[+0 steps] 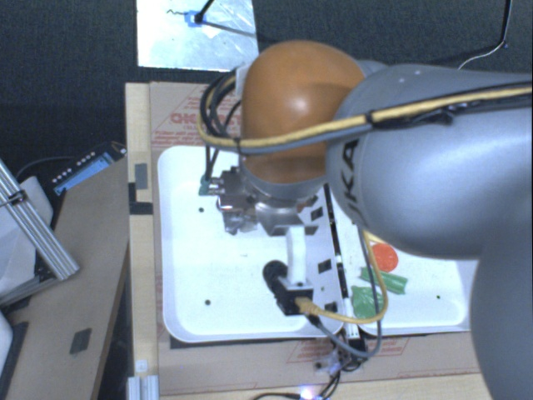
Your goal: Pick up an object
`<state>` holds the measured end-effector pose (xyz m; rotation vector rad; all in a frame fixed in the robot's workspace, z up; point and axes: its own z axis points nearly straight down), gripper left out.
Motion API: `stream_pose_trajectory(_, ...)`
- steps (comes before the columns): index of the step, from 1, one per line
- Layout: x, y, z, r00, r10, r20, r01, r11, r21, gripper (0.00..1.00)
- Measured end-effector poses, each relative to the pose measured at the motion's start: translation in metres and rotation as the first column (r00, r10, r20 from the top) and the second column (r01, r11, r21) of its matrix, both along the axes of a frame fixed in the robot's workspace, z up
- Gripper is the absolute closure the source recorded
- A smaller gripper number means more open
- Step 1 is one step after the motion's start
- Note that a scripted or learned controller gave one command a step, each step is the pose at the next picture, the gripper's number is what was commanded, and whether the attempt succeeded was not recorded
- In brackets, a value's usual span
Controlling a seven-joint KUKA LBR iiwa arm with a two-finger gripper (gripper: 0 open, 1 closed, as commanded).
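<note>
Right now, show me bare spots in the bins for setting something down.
Free: left bin floor between its left wall and the arm. A smaller patch at the front of the right bin. Crowded: the orange piece and green pieces by the divider.

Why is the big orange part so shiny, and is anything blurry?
Camera view: a pale glare sits on top of the orange band; the silver sheet at the top glints too; the grey arm, close to the lens, looks soft and slightly blurred.
</note>
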<state>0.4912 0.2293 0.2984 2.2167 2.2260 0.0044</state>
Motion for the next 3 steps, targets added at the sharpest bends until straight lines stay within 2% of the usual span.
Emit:
stream_pose_trajectory(1, -0.005, -0.048, -0.053, 1.0, -0.008, -0.007, 0.007, 1.0, -0.004, 1.0)
stream_pose_trajectory(2, 0.003, 0.009, 0.032, 1.0, 0.005, 0.007, -0.005, 1.0, 0.004, 1.0)
stream_pose_trajectory(3, -0.004, 0.005, 0.141, 1.0, 0.001, 0.011, -0.001, 1.0, 0.005, 1.0)
